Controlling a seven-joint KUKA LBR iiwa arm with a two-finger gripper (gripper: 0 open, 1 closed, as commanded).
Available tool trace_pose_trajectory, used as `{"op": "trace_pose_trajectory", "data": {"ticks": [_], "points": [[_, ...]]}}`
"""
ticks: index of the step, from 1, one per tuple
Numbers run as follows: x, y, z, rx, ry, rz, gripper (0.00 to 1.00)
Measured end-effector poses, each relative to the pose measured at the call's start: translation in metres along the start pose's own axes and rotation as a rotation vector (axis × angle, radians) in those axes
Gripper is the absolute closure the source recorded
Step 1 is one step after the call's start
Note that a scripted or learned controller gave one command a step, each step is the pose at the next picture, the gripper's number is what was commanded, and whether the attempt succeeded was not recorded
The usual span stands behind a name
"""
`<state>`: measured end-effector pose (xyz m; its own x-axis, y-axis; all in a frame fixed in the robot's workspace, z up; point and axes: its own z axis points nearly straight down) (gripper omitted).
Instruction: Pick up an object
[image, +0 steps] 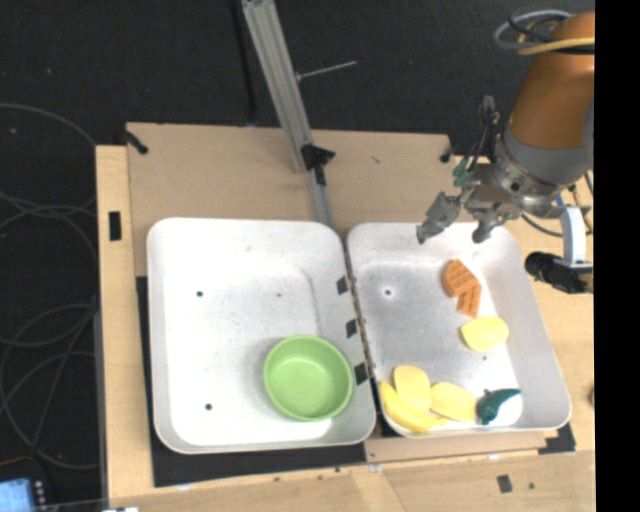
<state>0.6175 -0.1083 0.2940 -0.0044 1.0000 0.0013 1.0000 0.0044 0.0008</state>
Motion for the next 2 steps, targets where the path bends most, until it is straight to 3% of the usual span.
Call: {"op": "trace_pose_trajectory", "data": {"ticks": [1,2], "points": [[0.000,0.000,0.000,0.000,0.001,0.000,0.00],[0.001,-0.005,0.043,0.004,-0.005,0.006,0.00]]}}
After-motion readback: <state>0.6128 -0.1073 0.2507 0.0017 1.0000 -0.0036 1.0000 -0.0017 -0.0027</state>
